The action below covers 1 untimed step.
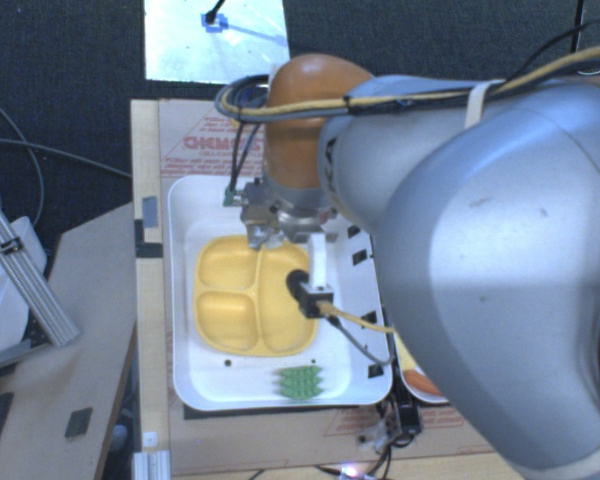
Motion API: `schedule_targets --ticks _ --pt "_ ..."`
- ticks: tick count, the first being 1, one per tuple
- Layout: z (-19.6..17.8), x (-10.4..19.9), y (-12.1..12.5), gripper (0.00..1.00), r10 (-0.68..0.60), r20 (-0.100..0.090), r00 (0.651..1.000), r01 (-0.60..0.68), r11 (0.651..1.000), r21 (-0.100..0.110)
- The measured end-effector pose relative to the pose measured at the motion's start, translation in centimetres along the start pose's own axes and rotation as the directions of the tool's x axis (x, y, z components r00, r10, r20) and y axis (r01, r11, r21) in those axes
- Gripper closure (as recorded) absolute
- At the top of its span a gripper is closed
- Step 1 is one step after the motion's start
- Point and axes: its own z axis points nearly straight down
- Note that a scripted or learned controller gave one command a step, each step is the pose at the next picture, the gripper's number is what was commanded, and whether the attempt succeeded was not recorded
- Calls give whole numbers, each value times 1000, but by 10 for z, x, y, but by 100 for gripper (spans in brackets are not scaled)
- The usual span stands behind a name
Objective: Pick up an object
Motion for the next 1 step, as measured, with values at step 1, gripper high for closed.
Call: schedule_targets --ticks 1 --pt "52 -12 -47 100 6 -1 1000 -6 1000 -12"
